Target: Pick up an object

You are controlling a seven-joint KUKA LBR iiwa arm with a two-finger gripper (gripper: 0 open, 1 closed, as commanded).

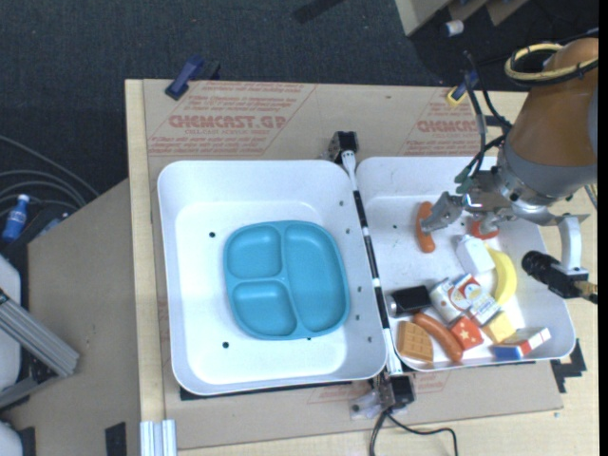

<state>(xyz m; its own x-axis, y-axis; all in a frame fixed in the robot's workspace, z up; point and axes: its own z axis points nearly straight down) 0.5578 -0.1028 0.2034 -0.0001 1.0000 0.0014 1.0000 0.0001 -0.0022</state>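
Since the claw [454, 212] sits low in the right bin [399, 183], right beside the little orange sausage [425, 228], that's my guess for the target. Honestly I can't tell whether it's gripping anything or how it's set, too much wrist in the way. Risk as I see it: the sausage is small and round, so it could roll or get nudged aside instead of caught. Further out, the banana [503, 275], cartons and a second sausage [440, 334] are piled close together near the front, so a stray bump could drag them. Blue tray [285, 279] sits alone in the left bin [190, 198]. Arm body hides the bin's far right corner.
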